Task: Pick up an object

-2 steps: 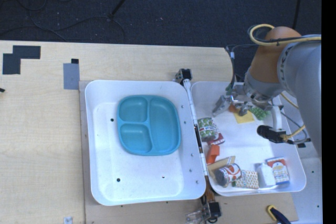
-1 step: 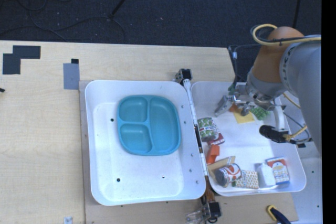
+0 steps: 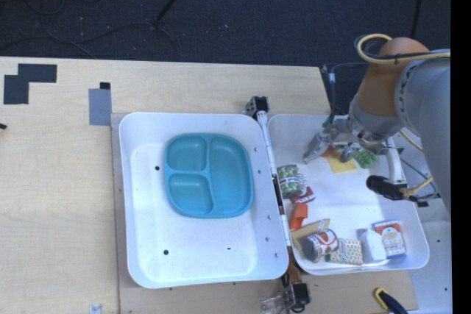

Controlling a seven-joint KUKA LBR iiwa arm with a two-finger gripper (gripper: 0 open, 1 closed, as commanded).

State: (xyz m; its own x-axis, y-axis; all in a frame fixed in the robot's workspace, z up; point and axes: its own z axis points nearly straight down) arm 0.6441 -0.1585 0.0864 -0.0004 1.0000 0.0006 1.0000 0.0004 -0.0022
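Gripper (image 3: 321, 145) hangs low over the far part of the right bin (image 3: 416, 259), at the end of the grey arm that reaches in from the right. Whether it is wide or narrow cannot be told from this slant, and nothing can be seen held in it. Just beside it, toward the arm, a yellow flat piece (image 3: 342, 162) lies on the bin floor, with a small green object (image 3: 364, 157) next to that.

Along the bin's left wall a green patterned packet (image 3: 289, 179) lies with a red-orange item (image 3: 298, 215) just below it. Nearer the front edge, a tan stick (image 3: 310, 228) rests at a tilt above a small can (image 3: 321, 244) on its side, which touches a speckled pouch (image 3: 346, 252). A white carton (image 3: 390, 239) with orange and blue print sits in the front right corner.

The left bin (image 3: 147, 246) holds a teal divided plate (image 3: 208, 176), lying flat, well apart from the gripper. Both bins stand side by side on the pale wooden tabletop (image 3: 51, 209).
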